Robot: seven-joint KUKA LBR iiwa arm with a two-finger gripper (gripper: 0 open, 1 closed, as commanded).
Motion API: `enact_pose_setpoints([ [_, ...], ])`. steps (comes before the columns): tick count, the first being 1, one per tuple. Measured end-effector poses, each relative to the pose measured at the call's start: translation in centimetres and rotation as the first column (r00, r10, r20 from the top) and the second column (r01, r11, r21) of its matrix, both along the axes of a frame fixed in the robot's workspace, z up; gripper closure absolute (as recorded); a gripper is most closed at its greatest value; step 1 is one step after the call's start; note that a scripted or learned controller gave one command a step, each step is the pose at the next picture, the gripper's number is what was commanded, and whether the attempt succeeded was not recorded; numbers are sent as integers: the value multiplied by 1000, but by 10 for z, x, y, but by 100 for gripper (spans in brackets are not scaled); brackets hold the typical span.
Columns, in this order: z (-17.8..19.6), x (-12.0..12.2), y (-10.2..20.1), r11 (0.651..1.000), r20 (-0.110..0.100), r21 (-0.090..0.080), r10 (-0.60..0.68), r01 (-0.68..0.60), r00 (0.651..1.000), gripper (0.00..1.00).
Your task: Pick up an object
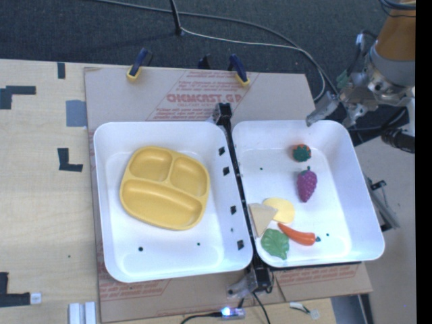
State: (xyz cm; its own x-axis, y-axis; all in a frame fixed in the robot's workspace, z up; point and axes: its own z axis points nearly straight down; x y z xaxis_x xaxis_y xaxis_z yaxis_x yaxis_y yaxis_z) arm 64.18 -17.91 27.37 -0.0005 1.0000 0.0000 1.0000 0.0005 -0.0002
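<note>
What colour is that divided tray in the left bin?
The divided tray is plain yellow, seen clearly in the camera view.

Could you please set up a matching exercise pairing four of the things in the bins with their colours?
Things:
1. compartment plate
2. bunch of grapes
3. chilli pepper
4. leafy vegetable

Colours:
A. green
B. purple
C. yellow
D. orange-red

Pairs: 1-C, 2-B, 3-D, 4-A
</note>
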Motion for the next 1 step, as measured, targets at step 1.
enact_pose_setpoints([
  [1,0,0,0,1000,0,0,0,0,1000,0],
])
